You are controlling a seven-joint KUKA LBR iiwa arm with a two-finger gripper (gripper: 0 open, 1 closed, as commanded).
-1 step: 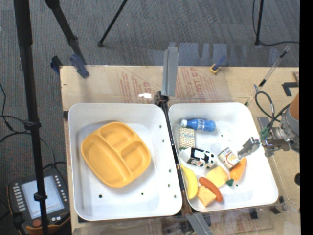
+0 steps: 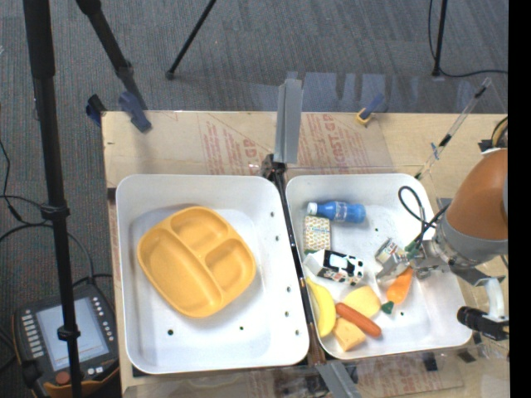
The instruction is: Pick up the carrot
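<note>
The arm reaches in over the right bin (image 2: 440, 326), and the tool (image 2: 397, 264) is down low near that bin's right edge, right at the top of the carrot (image 2: 401, 286). The carrot lies tilted, green stub toward the bin's front edge, just right of the heap of toys. Is it pinched? I cannot tell from here how the tool stands; it touches or nearly touches the carrot's upper end. The yellow plate (image 2: 196, 259) sits in the left bin, well out of this.
</note>
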